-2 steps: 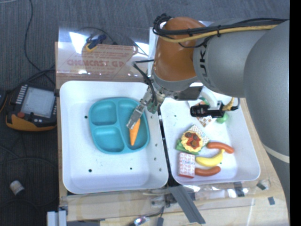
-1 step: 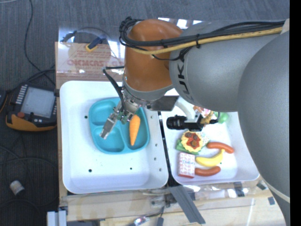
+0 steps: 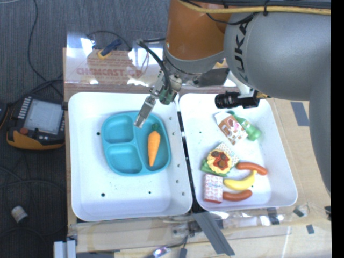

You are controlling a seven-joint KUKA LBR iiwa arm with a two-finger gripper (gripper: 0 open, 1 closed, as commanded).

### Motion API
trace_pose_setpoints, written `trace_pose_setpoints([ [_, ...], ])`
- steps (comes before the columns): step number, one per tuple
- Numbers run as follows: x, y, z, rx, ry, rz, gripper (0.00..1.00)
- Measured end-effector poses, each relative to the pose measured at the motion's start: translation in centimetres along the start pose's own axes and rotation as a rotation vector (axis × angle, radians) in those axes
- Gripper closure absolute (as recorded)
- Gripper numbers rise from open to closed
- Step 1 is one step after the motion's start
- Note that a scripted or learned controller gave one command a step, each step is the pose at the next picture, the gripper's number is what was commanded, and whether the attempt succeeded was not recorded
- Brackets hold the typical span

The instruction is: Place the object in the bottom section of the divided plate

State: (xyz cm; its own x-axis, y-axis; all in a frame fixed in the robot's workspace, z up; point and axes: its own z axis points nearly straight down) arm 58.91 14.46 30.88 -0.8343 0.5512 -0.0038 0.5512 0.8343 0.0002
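Orange plastic carrot (image 3: 153,147) lies in the blue divided plate (image 3: 119,157)'s long right section, hand (image 3: 142,117) empty just above, grip state unclear; a careless retreat might nudge the plate.

A single fixed camera looked down at a slant from above the bench, near enough that the two shallow white plastic bins (image 3: 80,198) filled most of its frame, the grey arm (image 3: 285,42) entering from the right.
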Motion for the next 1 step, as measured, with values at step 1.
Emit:
trace_pose_setpoints([
  [1,5.16,2.55,-4.75,-0.002,0.0,-0.282,0.0],
])
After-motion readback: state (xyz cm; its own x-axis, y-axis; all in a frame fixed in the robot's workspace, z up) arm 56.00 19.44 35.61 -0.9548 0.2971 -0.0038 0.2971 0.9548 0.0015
